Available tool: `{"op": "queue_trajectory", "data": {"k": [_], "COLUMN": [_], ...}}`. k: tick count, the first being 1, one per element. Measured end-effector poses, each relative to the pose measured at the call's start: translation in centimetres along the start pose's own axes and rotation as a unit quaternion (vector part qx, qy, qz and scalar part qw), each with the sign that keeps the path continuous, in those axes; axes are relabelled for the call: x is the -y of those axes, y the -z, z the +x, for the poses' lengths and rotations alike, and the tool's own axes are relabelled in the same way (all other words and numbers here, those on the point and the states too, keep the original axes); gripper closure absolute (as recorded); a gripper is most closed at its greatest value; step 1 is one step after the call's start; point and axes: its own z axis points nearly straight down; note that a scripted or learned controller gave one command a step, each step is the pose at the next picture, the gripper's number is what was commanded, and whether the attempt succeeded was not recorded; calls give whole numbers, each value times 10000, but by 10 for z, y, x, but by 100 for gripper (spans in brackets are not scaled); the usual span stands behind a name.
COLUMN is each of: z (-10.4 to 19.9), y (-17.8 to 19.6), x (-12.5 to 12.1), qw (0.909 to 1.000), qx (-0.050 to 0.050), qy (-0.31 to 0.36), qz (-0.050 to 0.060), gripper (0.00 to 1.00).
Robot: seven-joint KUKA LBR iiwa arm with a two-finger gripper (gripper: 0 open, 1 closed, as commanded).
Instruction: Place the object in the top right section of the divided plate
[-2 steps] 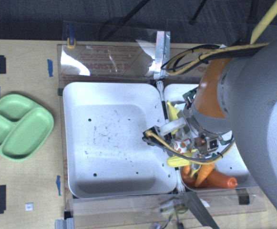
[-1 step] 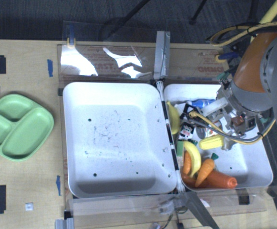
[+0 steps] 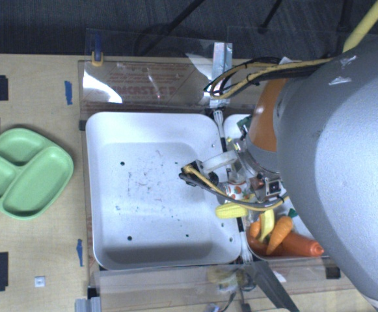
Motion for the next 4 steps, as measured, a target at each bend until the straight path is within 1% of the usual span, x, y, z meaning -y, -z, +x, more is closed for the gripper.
{"op": "queue_trajectory", "data": {"k": [1, 2, 3, 4], "z": [-19, -21, -20, 1], "y": [80, 204, 251, 251], "x": [58, 48, 60, 162], "qw": [10000, 9980, 9906, 9939], "qx": [-8, -15, -3, -23], "qy": [-4, 626, 1366, 1106], "qz": [-20, -36, -37, -40], "gripper": [100, 100, 100, 100]}}
